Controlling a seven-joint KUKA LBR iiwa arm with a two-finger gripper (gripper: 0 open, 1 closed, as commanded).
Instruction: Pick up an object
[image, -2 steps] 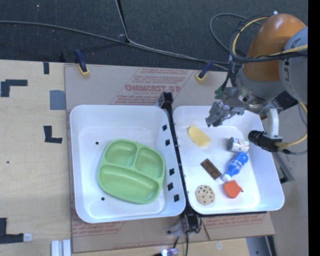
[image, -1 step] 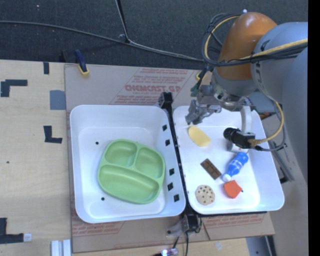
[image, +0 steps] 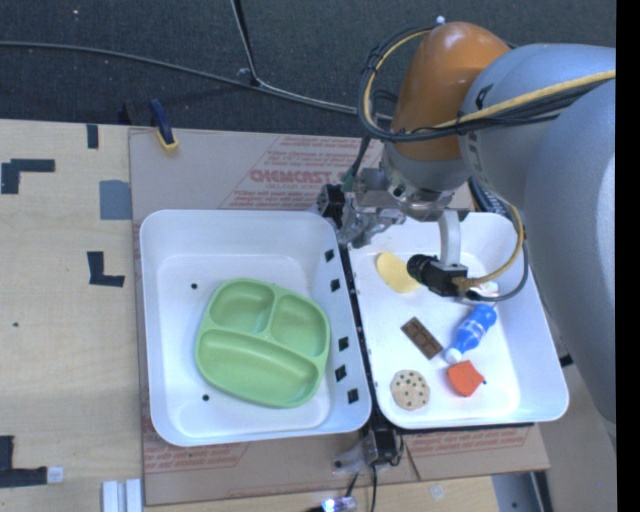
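While the gripper (image: 357, 225) hangs at the dividing wall between the two white bins, over the corner of the bin (image: 505, 405) on the arm's side, the nearest hazard is that wall itself: a straight descent from here could land on the rim instead of reaching any object. Whether the gripper is released or clenched cannot be told, because the wrist housing hides its working end, and nothing can be seen held in it. The task names no particular object, so any of the five lying in that bin would serve. Closest, just beside the gripper toward the bench's near edge, is a yellow piece (image: 393, 272). It looks rounded, so I judge it could roll or squirt out of an off-centre pinch. Farther from the gripper in the same direction lie a brown bar (image: 421, 337) and a blue bottle (image: 472, 329). Farthest away are a round cookie (image: 409, 389) and an orange block (image: 464, 379). The bar and cookie lie flat and low, so a grasp might skid over them along the bin floor. The bottle's pale cap sits very near the block, so reaching for either could knock the other. Across the wall from the gripper, a green divided plate (image: 264, 341) rests in the other bin (image: 170, 300), probably too broad and shallow to grip.
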